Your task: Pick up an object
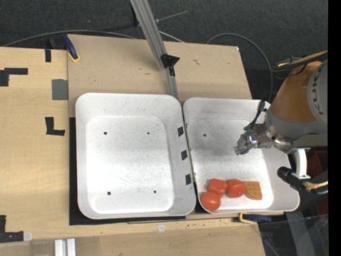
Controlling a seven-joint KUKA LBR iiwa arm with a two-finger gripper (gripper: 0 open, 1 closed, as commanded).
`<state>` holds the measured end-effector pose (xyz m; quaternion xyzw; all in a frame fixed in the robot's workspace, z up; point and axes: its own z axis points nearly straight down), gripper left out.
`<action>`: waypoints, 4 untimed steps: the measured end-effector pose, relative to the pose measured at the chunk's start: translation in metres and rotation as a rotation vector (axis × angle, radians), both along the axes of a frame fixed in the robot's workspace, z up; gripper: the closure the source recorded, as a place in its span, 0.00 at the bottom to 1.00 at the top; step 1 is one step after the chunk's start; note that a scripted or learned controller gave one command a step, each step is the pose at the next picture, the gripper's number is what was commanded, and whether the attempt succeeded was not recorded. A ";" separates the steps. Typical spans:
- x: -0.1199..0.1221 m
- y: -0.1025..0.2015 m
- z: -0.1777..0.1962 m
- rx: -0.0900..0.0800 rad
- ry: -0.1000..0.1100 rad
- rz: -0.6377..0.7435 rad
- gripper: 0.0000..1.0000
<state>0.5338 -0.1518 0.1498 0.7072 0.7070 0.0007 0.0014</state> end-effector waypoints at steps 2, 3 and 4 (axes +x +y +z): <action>0.009 0.000 0.072 0.001 0.003 0.001 1.00; 0.019 0.046 0.067 0.002 0.005 0.006 1.00; 0.039 0.099 0.058 0.002 0.005 0.007 1.00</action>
